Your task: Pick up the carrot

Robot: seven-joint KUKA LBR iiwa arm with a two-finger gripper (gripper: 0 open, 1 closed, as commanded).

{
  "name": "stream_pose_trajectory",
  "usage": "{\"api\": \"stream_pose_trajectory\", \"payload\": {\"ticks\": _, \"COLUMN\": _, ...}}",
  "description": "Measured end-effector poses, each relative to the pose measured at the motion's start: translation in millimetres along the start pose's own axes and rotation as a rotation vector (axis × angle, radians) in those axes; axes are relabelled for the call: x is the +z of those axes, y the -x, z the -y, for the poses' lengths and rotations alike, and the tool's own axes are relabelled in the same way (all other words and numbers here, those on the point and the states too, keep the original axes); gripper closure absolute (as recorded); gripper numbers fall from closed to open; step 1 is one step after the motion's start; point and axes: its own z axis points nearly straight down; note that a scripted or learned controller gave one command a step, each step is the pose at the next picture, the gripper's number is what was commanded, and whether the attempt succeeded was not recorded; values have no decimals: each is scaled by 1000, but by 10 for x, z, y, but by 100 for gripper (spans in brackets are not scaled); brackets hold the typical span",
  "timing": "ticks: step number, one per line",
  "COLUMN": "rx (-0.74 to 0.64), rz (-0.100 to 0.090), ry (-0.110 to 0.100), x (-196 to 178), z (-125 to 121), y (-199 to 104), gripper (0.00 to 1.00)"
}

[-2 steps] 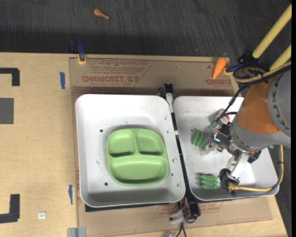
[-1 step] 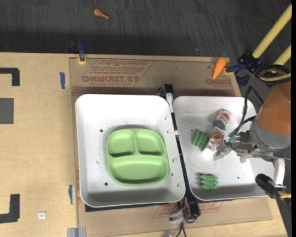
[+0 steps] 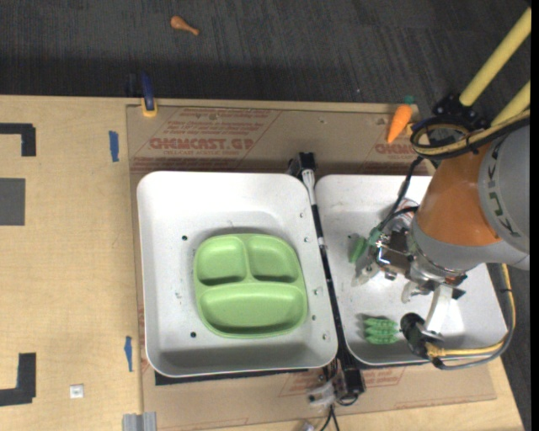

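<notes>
The claw [image 3: 376, 256] hangs low over the right bin [image 3: 354, 198], near its left-hand half, and from above its metal parts bunch together so that I cannot tell whether it is spread or pressed together; nothing can be seen gripped in it. At the far left of the cardboard-covered bench [image 3: 67, 278] sit black tape marks, then two short blue tape strips [image 3: 114, 145] near the board's left edge. A blue clamp [image 3: 148, 91] stands at the board's far corner, and beyond it a small orange scrap [image 3: 184, 25] lies on the dark floor. The left bin [image 3: 168, 202] holds a green divided plate [image 3: 249, 282], lying flat and a little skewed. In the right bin a small green piece [image 3: 360, 248] lies just beside the claw, and a ribbed green object [image 3: 379, 330] rests near the front wall. The carrot [image 3: 399, 123] lies outside both bins, on the board beyond the right bin's far edge, well apart from the claw. The arm [image 3: 459, 210], with its orange band, comes in from the right
</notes>
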Motion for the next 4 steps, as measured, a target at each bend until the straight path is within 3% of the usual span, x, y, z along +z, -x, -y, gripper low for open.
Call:
{"api": "stream_pose_trajectory", "payload": {"ticks": 1, "rx": 183, "rz": 0, "ry": -2, "x": 921, "z": -440, "y": 819, "gripper": 0}}
{"api": "stream_pose_trajectory", "payload": {"ticks": 2, "rx": 308, "rz": 0, "ry": -1, "x": 697, "z": -242, "y": 588, "gripper": 0}}
{"api": "stream_pose_trajectory", "payload": {"ticks": 3, "rx": 307, "rz": 0, "ry": -2, "x": 603, "z": -243, "y": 585, "gripper": 100}}
{"api": "stream_pose_trajectory", "payload": {"ticks": 4, "rx": 152, "rz": 0, "ry": -1, "x": 1, "z": 8, "y": -49, "gripper": 100}}
